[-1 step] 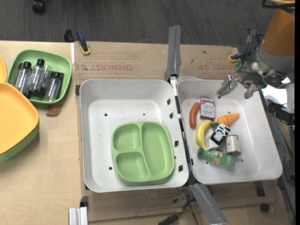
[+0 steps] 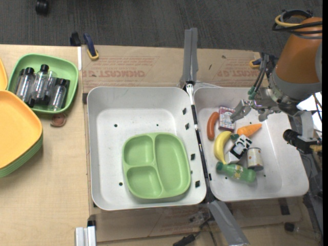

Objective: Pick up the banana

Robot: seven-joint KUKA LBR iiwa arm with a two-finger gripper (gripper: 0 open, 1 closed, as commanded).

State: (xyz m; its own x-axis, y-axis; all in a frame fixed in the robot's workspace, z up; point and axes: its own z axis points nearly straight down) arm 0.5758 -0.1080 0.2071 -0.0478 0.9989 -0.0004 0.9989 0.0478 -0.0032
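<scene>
The yellow banana [image 2: 221, 146] lies in the right bin [image 2: 287, 181], near its left wall, curving from top to bottom. A red sausage [image 2: 211, 125] sits just above it to the left, and a black-and-white object [image 2: 240, 146] touches its right side. My gripper [image 2: 252, 114] hangs over the bin's upper middle, up and to the right of the banana and just above an orange carrot [image 2: 249, 129]. Its fingers are spread open with nothing between them.
A pink packet [image 2: 226, 118], a can [image 2: 253, 158] and a green bottle [image 2: 237, 171] crowd round the banana. The left bin [image 2: 102, 137] holds a green divided plate [image 2: 156, 165]. A green tray of bottles [image 2: 43, 83] and orange plates [image 2: 18, 132] lie far left.
</scene>
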